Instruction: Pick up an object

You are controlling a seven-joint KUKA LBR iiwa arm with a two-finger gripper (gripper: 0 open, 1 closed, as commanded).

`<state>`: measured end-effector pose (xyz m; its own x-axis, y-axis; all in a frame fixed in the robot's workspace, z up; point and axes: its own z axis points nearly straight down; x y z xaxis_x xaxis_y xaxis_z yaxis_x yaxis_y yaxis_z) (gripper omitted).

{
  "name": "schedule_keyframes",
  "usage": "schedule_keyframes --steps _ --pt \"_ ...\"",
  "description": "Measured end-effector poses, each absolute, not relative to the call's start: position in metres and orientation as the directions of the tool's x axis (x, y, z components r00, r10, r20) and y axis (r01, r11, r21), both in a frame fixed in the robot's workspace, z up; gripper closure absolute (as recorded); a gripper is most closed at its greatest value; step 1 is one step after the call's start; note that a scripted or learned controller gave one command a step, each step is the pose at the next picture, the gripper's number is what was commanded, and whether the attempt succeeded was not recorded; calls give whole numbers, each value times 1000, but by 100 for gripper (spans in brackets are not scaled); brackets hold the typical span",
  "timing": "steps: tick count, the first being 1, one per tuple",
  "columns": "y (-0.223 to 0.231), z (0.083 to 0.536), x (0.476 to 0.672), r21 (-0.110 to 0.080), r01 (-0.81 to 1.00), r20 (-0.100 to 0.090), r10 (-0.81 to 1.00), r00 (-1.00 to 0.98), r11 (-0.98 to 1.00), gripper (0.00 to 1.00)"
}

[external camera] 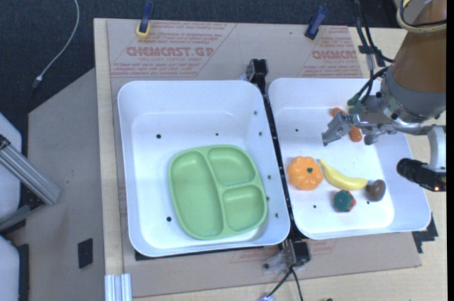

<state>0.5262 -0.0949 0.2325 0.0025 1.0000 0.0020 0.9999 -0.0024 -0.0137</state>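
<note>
Item: small orange piece (355, 135), right bin (312, 97), far side, just beside my gripper (343, 129). I judge it light, hard, smooth; take across its middle. Finger state: I cannot tell. Nearby: pumpkin (306, 173), banana (344, 178).

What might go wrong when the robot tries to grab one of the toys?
The orange pumpkin, banana and small brown piece lie bunched together, so the gripper might bump one while reaching for another. The pumpkin also sits against the right bin's wall, leaving little finger room. The round pumpkin might slip out.
</note>
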Motion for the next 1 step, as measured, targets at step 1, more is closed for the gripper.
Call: schedule_keyframes --steps 1 --pt "-95 239 529 -1 1000 1 1000 0 0 0"
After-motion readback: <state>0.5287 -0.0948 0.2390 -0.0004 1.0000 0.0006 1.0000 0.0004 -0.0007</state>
